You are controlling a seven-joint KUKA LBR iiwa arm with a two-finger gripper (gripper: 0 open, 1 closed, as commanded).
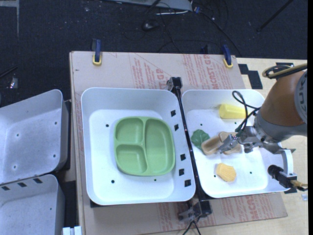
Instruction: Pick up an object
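Even, fairly bright light falls from above, and the 2 white bins [132, 99] come close to washing out along their rims, with little surface detail left in the flat white. Shadows are soft and short; a faint one hugs the green tray [145, 146]. The dark floor [44, 28] beyond the worktop [146, 65] is underexposed and grainy, speckled with small bright flecks. Focus is soft overall, with fuzzy edges on small things, and the orange arm [288, 99] looks slightly blurred. Straight edges show no obvious bending.
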